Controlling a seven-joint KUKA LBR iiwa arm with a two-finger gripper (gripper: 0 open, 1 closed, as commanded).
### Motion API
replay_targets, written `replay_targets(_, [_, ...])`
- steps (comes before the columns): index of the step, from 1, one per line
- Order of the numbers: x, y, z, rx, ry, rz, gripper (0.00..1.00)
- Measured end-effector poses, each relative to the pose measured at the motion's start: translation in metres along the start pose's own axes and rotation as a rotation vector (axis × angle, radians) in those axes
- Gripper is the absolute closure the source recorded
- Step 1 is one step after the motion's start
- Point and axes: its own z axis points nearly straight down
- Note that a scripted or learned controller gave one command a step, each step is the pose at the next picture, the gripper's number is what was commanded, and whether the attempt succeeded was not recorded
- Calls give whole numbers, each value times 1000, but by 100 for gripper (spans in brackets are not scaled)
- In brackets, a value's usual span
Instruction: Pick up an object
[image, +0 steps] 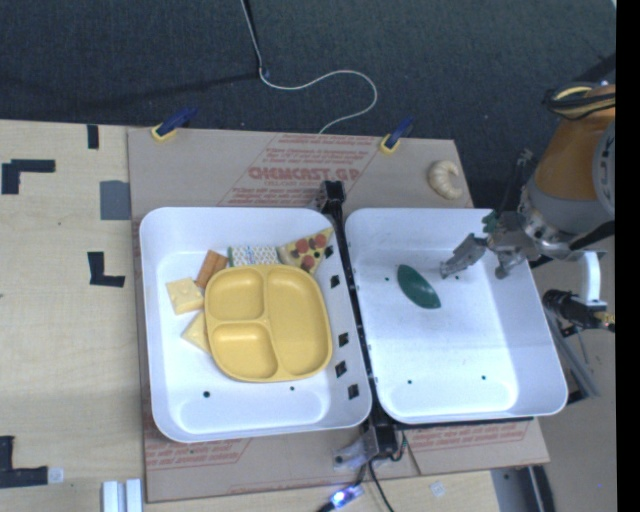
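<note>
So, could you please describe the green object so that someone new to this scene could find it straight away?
Of the two white bins side by side, look in the right bin, the one nearer the arm. In its upper half lies a dark green oval object, just left of the end effector. It is the lone item on that bin's floor, while the yellow divided plate and small pieces sit in the left bin.

object: dark green oval piece (419, 287) | state: lying flat, free, nothing touching it | pose: long axis slanting from upper left to lower right | place: right bin (500, 400), upper-left part, on the white floor, apart from the walls
</note>
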Motion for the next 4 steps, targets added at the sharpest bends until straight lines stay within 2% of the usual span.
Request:
replay_targets(1, [0,3,-9,-14,-3,-4,0])
replay_targets(3, [3,4,86,-11,-1,-5,0])
replay_targets(4, [4,4,76,-13,-1,-6,100])
